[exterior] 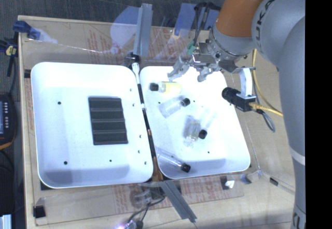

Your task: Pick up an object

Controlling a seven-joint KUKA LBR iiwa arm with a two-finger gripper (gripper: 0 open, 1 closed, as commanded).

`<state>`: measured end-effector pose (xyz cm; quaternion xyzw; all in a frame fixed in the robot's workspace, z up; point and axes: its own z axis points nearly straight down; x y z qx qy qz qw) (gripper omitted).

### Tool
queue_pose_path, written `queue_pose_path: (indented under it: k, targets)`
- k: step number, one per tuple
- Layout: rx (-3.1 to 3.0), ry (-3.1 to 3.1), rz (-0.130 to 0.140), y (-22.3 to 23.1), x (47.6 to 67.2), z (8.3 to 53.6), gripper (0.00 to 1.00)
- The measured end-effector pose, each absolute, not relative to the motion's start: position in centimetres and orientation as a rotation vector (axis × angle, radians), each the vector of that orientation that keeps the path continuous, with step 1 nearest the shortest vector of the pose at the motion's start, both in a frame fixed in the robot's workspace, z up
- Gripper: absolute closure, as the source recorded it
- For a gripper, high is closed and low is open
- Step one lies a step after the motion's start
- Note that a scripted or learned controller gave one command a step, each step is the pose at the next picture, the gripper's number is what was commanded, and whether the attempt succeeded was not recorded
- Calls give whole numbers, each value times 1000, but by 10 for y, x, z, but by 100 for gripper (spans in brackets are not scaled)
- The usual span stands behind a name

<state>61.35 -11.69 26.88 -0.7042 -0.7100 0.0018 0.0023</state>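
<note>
- Bottles lie scattered across the right bin (236, 163), the nearest a clear one with a black cap (175, 162) against the bin's near wall at about 7 o'clock from the bin's centre.
- Toward the middle, a second clear bottle (193, 130) lies with its dark cap pointing to 4 o'clock, well apart from the first.
- Farther back, a third clear bottle (173, 105) lies with its black cap toward 2 o'clock.
- Beyond it, at 11 o'clock in the same bin, a yellowish bottle (165, 87) lies with its black cap toward the divider between the bins.
- Left bin (52, 145) carries a dark ribbed rectangular block (108, 120) near its centre.
- At the far edge of the right bin, the gripper (189, 73) hangs with its two pale fingers (176, 72) spread apart and grasping nothing, just at 2 o'clock from the yellowish bottle.
- Behind the gripper, the grey arm with its orange band (241, 5) reaches in from 3 o'clock.
</note>
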Motion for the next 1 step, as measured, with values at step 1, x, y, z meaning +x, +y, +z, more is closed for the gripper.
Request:
queue_pose_path:
  k: [1]
  targets:
    - [-2131,-2303,6,-133,609,90,0]
